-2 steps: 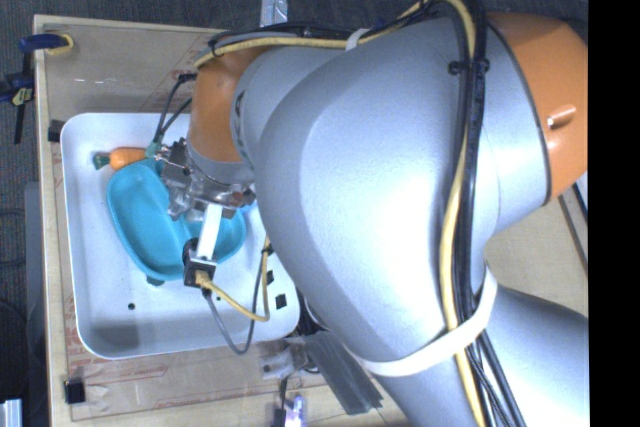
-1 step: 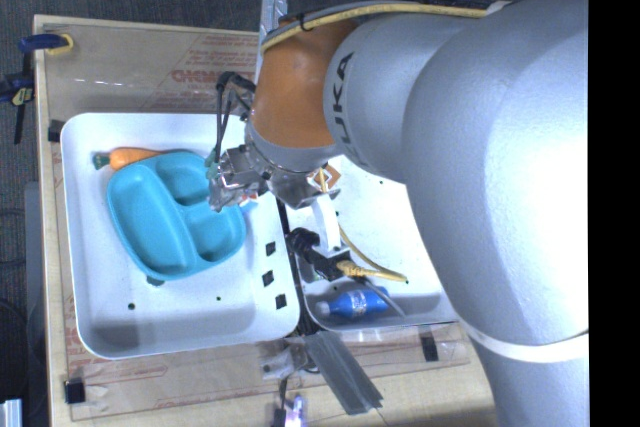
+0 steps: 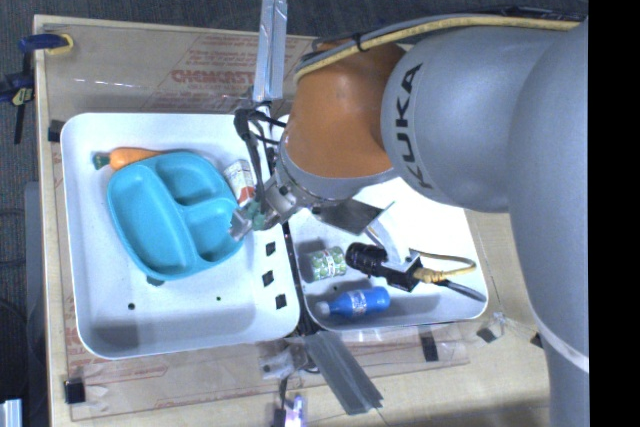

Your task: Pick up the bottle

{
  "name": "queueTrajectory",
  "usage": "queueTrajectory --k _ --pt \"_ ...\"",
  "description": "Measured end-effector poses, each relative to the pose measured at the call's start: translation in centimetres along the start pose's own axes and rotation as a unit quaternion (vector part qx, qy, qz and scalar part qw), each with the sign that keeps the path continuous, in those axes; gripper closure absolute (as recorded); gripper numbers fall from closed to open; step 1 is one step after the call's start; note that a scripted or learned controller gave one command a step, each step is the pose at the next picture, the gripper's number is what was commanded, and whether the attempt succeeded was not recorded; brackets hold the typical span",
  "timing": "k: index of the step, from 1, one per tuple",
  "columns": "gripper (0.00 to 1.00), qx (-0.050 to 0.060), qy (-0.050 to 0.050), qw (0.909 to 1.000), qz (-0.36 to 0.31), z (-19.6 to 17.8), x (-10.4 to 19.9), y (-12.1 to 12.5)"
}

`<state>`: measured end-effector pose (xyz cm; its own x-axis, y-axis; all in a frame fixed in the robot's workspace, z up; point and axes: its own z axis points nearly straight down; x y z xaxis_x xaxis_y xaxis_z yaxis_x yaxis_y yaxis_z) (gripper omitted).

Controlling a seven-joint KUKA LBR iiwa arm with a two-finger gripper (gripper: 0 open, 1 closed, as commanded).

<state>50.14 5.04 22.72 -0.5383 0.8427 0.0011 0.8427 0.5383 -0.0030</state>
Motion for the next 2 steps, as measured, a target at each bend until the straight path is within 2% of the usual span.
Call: queueTrajectory --k 1,2 --pt "1.0 0.0 0.0 1.0 -0.002 -1.0 0.0 0.1" --pt "1.0 -0.001 0.0 0.9517 0.307 -2.8 2.4 -1.4"
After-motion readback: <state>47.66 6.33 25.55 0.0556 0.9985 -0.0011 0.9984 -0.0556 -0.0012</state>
